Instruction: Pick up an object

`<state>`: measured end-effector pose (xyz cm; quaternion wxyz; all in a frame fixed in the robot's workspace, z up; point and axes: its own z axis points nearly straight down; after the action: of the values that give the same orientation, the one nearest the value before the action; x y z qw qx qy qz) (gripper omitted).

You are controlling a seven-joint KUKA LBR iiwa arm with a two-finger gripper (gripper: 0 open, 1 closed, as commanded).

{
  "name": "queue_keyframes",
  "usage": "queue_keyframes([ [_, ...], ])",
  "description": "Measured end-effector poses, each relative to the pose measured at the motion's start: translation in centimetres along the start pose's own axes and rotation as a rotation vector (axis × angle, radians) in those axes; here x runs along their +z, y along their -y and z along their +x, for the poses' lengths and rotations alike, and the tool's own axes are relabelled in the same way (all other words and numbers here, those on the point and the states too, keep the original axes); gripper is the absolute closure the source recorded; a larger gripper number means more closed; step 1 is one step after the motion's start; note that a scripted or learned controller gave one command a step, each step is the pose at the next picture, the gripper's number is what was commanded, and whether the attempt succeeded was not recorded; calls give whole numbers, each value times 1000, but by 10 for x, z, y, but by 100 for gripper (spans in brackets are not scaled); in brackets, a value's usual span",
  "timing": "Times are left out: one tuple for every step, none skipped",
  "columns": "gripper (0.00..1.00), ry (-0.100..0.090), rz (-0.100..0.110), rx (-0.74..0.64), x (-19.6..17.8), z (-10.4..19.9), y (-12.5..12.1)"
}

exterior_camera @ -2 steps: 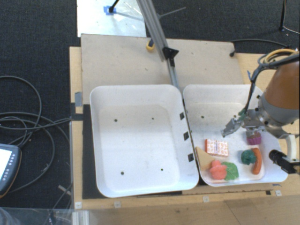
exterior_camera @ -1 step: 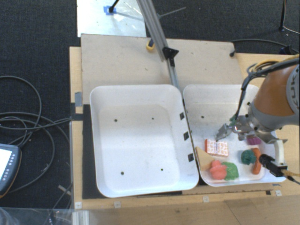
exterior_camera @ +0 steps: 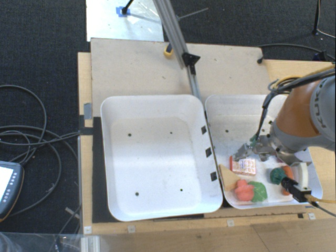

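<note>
Tool [exterior_camera: 251,150] low in right bin [exterior_camera: 231,112] near table's front-right corner, grip state unclear; white-red packet [exterior_camera: 243,166] just below looks light, flat: pinch its edges.

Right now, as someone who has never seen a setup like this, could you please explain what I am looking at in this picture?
This is one camera fixed above a bench, looking down at a slant. The grey and orange shape on the right is a robot arm, reaching in to pick something up. Its gripper hangs over the right bin, just above a small red and white packet. Close by lie a red toy, a light green one, a dark green one and an orange piece. The left bin sits beside it, touching. Whether anything is gripped yet cannot be told from here.
</note>
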<state>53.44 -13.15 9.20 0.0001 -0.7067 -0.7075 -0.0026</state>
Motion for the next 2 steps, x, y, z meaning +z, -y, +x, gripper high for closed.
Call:
queue_keyframes([
  [100,2,-5,0,-13,-1,-1],
  [100,5,-2,-4,-63,6,3],
])
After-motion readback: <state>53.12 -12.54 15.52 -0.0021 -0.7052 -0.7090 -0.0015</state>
